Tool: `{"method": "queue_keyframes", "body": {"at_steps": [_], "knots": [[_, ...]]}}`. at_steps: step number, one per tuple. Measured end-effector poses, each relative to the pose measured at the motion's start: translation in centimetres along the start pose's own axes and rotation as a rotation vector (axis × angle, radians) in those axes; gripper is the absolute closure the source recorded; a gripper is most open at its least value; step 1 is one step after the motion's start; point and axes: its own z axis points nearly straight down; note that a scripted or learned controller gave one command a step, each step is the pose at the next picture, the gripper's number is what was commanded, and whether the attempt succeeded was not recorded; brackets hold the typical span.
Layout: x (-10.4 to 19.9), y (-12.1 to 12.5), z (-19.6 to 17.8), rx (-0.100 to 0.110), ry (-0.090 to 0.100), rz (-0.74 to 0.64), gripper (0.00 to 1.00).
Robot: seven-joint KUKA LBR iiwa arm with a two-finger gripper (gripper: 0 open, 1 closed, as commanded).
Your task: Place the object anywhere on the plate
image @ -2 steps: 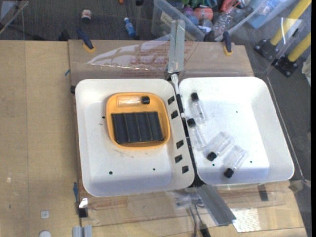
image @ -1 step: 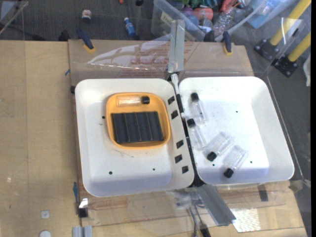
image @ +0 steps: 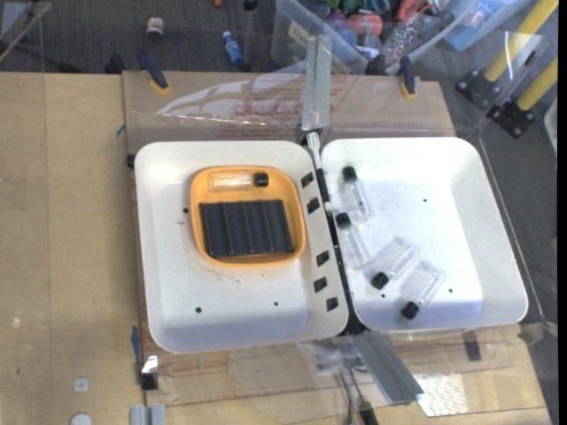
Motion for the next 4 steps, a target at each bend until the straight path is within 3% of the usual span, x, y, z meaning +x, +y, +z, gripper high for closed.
{"method": "queue_keyframes", "body": {"at_steps": [1,3,4], "knots": [[0.1,0.0,0.0,0.001,-0.002,-0.44,1.0],[1.8,1.0,0.1,-0.004,0.0,-1.09,1.0],[1.7,0.9,-1.1,0.003,-0.006,-1.084,1.0]]}}
